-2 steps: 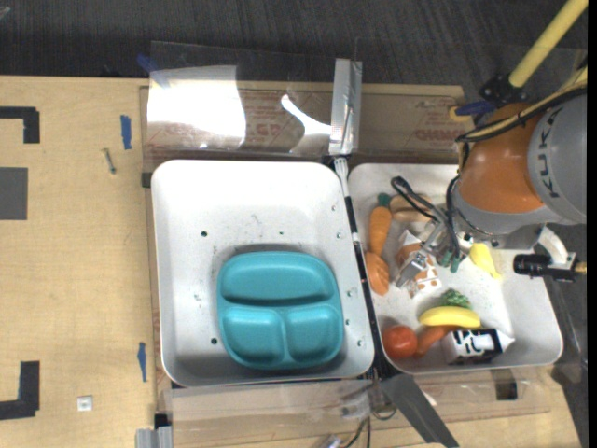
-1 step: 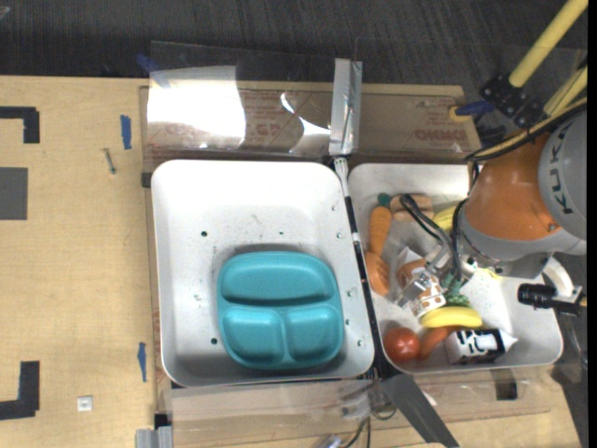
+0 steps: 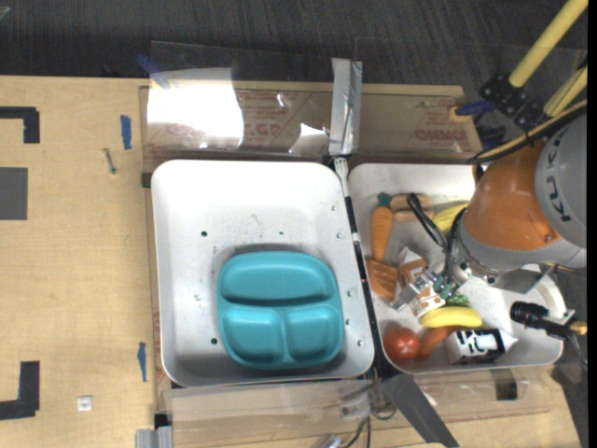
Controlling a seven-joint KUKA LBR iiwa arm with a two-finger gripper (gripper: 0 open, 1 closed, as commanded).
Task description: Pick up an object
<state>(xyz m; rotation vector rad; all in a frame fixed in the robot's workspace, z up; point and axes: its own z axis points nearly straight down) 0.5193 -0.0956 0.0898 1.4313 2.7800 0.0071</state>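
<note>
Over the right-hand bin point(image 3: 546, 351) the grey arm point(image 3: 560, 175) reaches in from the right, its orange band point(image 3: 508, 203) hanging above the far half of the bin. The gripper point(image 3: 438, 286) points down into the clutter near the bin's middle, with black cables trailing beside it. Whether anything is caught in it cannot be told; the wrist hides that part.

Several small things crowd the right bin. A carrot point(image 3: 382, 233) stands lengthwise against the left wall, toward the far side. Just near of it lies a flat orange-brown piece point(image 3: 383, 278). A small printed packet point(image 3: 427, 299) sits directly under the gripper, touching it or nearly so. A yellow banana point(image 3: 451, 318) lies crosswise just near of the packet. A red tomato-like fruit point(image 3: 403, 344) rests in the near left corner, and a black-and-white container point(image 3: 478, 343) lies on its side to the right of it, just near of the banana. Another yellow item point(image 3: 450, 216) peeks out on the far side, partly behind the arm.

The left-hand bin point(image 3: 187, 194) holds a teal divided plate point(image 3: 278, 308), lying flat in the near half, with one long compartment on the far side and two smaller ones on the near side.
</note>
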